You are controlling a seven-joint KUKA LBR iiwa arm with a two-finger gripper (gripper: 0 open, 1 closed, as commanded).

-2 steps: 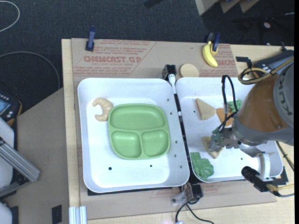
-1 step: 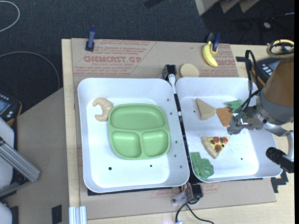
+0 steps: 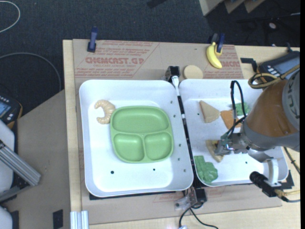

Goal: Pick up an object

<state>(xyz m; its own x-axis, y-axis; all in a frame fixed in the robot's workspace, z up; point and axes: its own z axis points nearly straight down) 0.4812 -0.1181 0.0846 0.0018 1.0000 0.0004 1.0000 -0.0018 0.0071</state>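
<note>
The grey arm with its broad orange band (image 3: pixel 271 113) covers the right bin's right side. The two shallow white plastic bins, left (image 3: pixel 90 128) and right (image 3: pixel 238 173), sit side by side on the bench. A smooth green three-compartment plastic tray (image 3: pixel 141 132) fills the left bin's middle, a pale curled croissant-shaped toy (image 3: pixel 104 110) at its upper-left corner. In the right bin lie a tan wedge (image 3: pixel 208 111) near the top edge, an orange piece (image 3: pixel 228 118) partly hidden, and a lumpy green leafy toy (image 3: pixel 206 169) at the lower-left corner. The gripper (image 3: pixel 223 147) hangs low over a tan scrap (image 3: pixel 213 152); whether its digits are apart is unclear.
</note>
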